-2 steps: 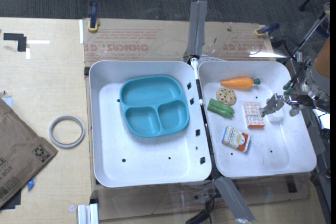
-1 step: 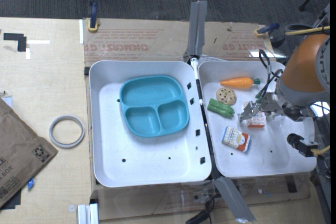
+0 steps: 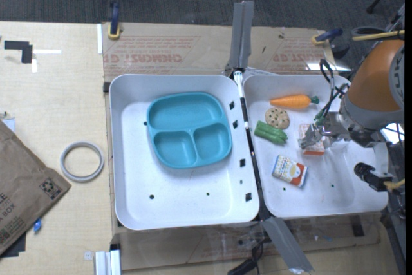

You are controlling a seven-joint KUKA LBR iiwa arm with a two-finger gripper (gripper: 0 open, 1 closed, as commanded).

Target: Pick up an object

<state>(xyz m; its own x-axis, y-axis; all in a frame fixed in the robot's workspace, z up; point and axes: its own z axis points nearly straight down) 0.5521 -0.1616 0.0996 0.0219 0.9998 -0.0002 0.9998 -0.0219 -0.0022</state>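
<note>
Camera view, one moment, catalogued. Right bin (image 3: 335,199): carrot (image 3: 291,100) at the far side; round cookie (image 3: 277,116) just below it; green pod (image 3: 270,132) beside the cookie, near the divider; small carton (image 3: 289,170) lying tilted toward the near side; a red-and-white packet (image 3: 313,146) under the arm's tip. All five were loose and apart, likely scattered so that each could be taken singly. The hand (image 3: 313,137) was low over the packet, the probable target; whether it was released or clenched could not be told, nor whether it touched the packet.

Left bin (image 3: 129,203): one blue divided tray (image 3: 189,130), set near the middle, nothing in its compartments.

Table (image 3: 51,100): pale board, bearing a roll of tape (image 3: 82,160) and a cardboard box (image 3: 19,193) at the left edge; clamps held brown card behind the bins. Dark carpet lay beyond.
</note>
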